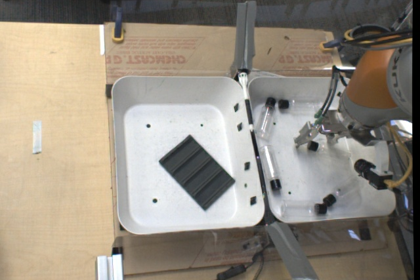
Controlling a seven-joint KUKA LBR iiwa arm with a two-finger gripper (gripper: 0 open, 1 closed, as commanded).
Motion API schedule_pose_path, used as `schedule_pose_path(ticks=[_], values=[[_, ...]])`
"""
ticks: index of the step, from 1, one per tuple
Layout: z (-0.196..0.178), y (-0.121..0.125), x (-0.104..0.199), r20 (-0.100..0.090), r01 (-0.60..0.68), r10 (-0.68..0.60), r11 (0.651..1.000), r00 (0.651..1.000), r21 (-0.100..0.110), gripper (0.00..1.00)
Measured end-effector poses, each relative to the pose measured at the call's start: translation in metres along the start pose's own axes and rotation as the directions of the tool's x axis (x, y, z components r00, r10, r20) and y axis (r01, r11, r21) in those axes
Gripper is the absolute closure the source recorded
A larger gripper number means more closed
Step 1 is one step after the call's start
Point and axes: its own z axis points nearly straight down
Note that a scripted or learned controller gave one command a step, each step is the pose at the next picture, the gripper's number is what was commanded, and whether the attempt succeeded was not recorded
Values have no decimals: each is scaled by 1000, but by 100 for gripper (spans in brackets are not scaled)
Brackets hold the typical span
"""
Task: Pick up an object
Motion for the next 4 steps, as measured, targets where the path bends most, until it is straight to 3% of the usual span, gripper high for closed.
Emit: schedule_pose_path(ticks=[1,2,3,4], values=[[-9,0,-1,0,-4,4,1000,1000,0,100],[-9,0,-1,1,-4,4,1000,1000,0,0],[5,85,-56,-3,32,-32,999,999,19,0],[-1,37,-20,1,63,-63,998,998,-2,0]])
